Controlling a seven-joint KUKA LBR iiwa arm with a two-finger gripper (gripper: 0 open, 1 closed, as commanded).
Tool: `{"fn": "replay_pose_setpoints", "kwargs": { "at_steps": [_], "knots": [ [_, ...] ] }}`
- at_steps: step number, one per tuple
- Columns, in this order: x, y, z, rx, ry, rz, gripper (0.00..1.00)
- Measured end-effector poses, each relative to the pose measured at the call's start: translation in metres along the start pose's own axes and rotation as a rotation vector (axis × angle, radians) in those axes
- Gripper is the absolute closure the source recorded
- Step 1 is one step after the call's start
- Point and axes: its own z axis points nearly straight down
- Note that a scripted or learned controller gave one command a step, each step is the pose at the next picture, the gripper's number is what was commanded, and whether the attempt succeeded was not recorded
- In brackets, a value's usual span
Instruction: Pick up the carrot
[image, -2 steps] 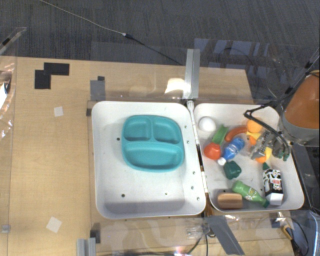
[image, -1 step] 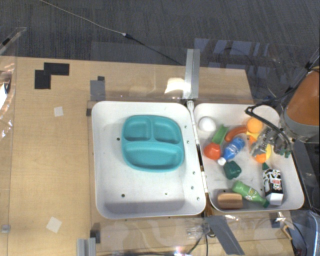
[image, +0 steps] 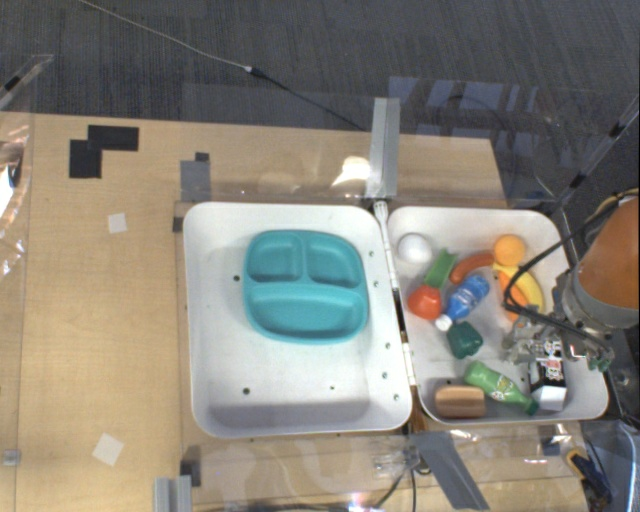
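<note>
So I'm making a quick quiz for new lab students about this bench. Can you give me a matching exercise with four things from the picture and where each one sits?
Things:
1. teal plate
2. white ball
3. carrot
4. brown block

Places:
A. near corner of the right bin, by the divider
B. middle of the left bin
C. far part of the right bin, between the green piece and the orange fruit
D. far corner of the right bin, by the divider

Pairs: 1-B, 2-D, 3-C, 4-A
</note>
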Motion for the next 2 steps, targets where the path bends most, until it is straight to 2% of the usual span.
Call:
{"fn": "replay_pose_setpoints", "kwargs": {
  "at_steps": [1, 2],
  "knots": [
    [0.000, 0.000, 0.001, 0.000, 0.001, 0.000, 0.00],
    [-0.085, 0.008, 0.004, -0.004, 0.005, -0.049, 0.00]
  ]
}}
